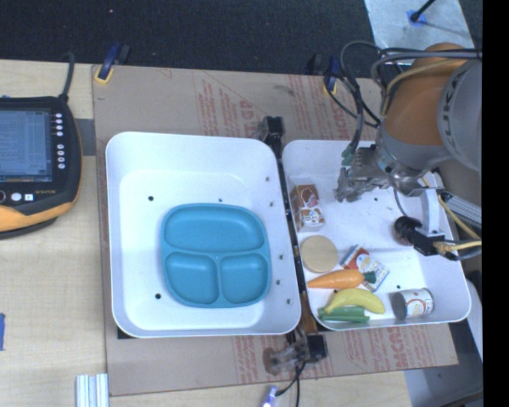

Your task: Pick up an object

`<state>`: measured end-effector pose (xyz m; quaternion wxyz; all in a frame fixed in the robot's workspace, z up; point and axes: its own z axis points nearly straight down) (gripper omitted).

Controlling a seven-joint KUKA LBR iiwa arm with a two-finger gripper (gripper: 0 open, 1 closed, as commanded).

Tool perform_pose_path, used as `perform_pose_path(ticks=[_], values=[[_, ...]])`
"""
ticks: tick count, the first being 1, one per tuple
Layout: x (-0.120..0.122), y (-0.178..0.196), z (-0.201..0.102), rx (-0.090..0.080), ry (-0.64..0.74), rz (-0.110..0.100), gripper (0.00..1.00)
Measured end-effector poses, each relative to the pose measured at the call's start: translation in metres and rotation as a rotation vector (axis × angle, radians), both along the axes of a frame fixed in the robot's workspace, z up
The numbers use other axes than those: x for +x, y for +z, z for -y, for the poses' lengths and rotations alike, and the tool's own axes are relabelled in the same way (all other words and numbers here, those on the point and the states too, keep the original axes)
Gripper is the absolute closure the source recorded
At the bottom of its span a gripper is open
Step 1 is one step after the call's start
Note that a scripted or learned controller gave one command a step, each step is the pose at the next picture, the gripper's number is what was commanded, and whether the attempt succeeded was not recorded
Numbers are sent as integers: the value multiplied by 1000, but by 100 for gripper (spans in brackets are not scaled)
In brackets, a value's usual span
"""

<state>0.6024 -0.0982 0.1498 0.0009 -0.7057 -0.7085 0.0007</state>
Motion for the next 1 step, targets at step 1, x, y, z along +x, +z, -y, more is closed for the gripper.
perform_pose_path(ticks=[1], values=[[0, 0, 0, 0, 0, -1, 0]])
